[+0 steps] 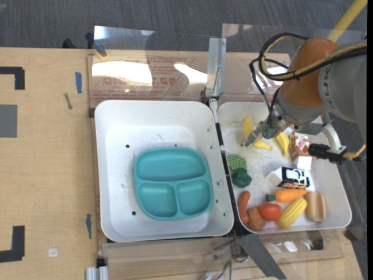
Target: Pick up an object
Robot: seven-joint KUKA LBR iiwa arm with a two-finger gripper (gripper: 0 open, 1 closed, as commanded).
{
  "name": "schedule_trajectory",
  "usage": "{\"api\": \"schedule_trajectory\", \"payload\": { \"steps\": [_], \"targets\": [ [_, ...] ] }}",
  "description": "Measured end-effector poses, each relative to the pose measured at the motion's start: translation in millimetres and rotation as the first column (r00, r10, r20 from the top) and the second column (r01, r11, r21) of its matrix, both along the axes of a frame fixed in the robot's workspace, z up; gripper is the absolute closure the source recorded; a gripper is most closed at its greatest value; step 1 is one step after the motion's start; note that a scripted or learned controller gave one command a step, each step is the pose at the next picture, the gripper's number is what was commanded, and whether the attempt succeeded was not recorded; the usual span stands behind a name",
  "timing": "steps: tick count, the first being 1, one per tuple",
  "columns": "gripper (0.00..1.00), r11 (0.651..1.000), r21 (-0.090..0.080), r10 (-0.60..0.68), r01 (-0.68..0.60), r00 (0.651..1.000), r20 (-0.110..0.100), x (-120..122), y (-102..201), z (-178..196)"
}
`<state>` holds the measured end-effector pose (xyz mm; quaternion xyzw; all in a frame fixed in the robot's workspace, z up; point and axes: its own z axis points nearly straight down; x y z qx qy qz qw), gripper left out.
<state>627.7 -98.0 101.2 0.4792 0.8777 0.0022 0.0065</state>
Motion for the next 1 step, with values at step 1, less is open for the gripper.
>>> {"api": "schedule_trajectory", "payload": {
  "steps": [1],
  "targets": [
    [1.00, 0.970, 0.004, -0.242, 0.242, 0.970, -0.006, 24.9, 66.3, 85.8]
  ]
}}
